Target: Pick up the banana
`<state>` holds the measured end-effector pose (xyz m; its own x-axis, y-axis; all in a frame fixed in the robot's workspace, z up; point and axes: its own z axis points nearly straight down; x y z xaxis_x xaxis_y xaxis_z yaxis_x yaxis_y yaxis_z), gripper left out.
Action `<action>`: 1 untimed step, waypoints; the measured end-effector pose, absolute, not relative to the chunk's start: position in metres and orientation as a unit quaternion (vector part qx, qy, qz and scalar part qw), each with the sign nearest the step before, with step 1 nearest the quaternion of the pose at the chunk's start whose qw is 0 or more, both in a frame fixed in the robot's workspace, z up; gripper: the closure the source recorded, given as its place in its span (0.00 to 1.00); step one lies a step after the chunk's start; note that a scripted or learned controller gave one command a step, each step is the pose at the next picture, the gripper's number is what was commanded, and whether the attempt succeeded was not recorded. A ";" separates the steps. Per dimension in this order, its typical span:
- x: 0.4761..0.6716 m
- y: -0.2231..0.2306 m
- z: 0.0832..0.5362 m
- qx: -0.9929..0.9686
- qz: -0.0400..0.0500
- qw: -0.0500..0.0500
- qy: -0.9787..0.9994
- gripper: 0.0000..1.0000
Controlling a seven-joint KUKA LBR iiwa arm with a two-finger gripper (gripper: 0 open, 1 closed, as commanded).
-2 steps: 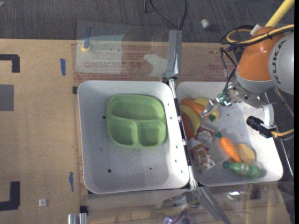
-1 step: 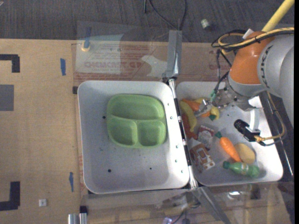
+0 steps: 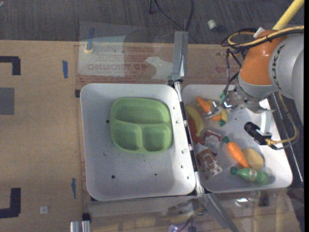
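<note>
The banana (image 3: 194,118) was found lying in the right bin (image 3: 280,178), tucked against its left wall, just beside something red (image 3: 192,129) on its lower side. Its long axis was seen running from upper left down to lower right, curved a bit, with the upper tip pointed toward the far corner of the bin.

The pincer (image 3: 223,105) was parked over the upper middle of that same bin, near a carrot (image 3: 204,104) and apart from the banana. Whether it was spread or pressed together could not be told, too much clutter around the wrist, and nothing was clearly seen being pinched.

For the step at hand, reaching over to the banana, a shift leftward toward the bin wall would be needed, and the grip would best be turned so it closes across the banana's short width, at the fat middle. The wall and the red thing leave little room, so a slightly off-centre approach would probably be punished.

A green divided plate (image 3: 141,124) was sitting in the left bin (image 3: 96,168), and a second carrot (image 3: 235,152) was lying further right
</note>
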<state>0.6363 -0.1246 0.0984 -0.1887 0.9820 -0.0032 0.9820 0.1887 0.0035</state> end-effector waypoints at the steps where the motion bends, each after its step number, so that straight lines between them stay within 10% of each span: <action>1: 0.639 -0.178 0.211 0.683 0.000 0.001 0.731 1.00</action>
